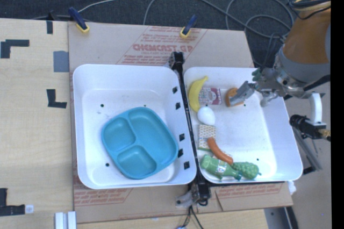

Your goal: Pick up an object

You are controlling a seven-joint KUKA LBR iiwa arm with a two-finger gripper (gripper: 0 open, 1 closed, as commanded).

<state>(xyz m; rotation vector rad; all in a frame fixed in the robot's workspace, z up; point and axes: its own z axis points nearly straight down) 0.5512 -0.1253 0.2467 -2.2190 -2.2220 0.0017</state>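
The gripper (243, 92) reached into the right bin (279, 131) from the right; whether its fingers were open or closed could not be told. A small brown object (233, 97) lay touching its tip, probably the target. The banana (196, 90), egg (206, 115) and carrot (220, 150) sat apart along the bin's left side.

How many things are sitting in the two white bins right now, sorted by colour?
Blue: 1, the divided tray
Yellow: 1, the banana
White: 1, the egg
Orange or brown: 2, the carrot and a small piece by the gripper
Green: 2, the bottle and the broccoli
Printed packets: 2
Total: 9
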